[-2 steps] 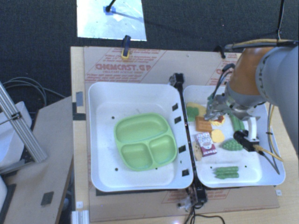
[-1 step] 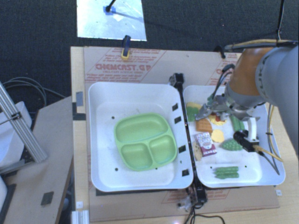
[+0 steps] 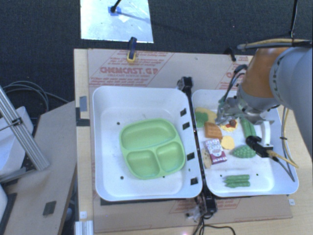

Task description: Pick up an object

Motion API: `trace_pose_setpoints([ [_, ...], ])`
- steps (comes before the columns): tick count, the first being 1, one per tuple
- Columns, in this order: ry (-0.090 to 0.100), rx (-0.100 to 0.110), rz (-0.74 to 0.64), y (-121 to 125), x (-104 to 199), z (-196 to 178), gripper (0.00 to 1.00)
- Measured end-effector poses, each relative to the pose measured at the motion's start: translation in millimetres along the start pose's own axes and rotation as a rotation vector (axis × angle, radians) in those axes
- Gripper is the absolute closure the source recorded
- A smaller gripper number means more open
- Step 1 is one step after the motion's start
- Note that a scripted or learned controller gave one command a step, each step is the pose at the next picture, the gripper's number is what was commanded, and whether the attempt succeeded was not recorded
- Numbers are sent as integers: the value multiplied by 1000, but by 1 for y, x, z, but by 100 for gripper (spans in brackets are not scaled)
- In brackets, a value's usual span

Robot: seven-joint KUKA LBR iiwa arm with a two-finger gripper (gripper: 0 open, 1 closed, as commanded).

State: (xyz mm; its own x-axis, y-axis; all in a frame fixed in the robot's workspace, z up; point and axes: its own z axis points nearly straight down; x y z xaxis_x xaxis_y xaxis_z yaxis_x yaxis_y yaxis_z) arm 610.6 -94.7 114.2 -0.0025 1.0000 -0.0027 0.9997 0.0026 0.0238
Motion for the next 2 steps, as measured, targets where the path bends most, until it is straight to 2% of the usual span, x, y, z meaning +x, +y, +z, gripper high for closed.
trace_pose_setpoints([
  [1, 0, 1, 0, 0, 0, 0, 0],
  [2, -1, 14, -4, 47, 0, 23, 0],
])
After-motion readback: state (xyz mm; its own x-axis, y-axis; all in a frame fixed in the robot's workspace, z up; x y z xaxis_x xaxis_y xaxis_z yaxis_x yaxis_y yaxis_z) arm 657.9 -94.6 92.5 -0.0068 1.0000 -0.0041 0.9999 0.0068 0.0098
